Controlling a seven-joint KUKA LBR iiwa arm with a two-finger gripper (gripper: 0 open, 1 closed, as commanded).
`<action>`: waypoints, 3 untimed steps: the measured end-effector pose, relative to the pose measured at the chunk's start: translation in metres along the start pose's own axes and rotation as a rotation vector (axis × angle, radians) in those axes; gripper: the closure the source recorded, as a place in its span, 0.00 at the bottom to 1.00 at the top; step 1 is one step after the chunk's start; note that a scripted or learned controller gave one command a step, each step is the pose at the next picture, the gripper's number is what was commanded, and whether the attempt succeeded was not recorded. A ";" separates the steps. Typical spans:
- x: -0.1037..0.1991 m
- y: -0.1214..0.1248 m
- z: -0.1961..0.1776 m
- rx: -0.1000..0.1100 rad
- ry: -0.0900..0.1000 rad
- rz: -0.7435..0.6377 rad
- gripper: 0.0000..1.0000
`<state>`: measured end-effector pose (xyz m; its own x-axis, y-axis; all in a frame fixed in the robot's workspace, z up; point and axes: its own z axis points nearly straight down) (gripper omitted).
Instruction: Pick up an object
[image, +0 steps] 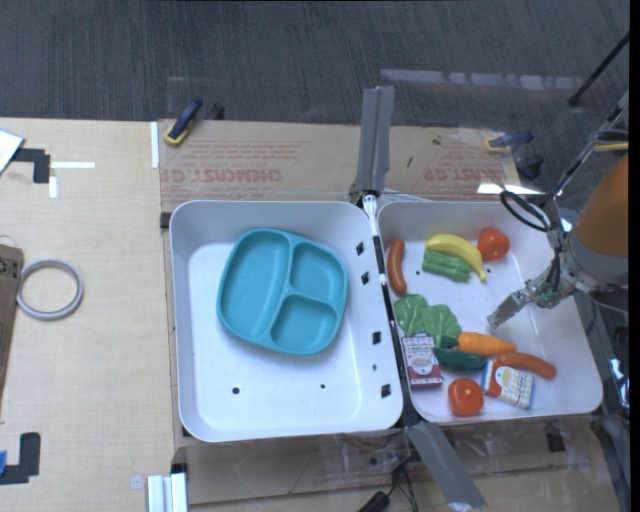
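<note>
Two bins are carried by the table (90, 400): the left bin (200, 400) holds one blue plate (283, 292). Right of the plate, the right bin (585, 385) holds one banana (455, 247), two tomatoes (493, 242), two sausages (398, 266), one carrot (486, 344), one lettuce (428, 320) and two cartons (421, 358). The tool (510, 309) is seen far right of the plate, just above the carrot; whether it is apart or together cannot be told. Nothing is seen clamped. Crowded items could be nudged, and a round one could slip.
</note>
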<state>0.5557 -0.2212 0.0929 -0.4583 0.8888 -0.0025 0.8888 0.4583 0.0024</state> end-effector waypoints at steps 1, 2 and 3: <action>0.015 0.006 -0.012 0.001 0.002 -0.270 0.00; 0.016 0.039 -0.073 0.000 0.000 -0.244 0.00; -0.012 0.046 0.000 0.000 0.000 -0.351 0.00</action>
<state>0.6019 -0.2105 0.0927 -0.7360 0.6770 -0.0028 0.6770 0.7360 0.0015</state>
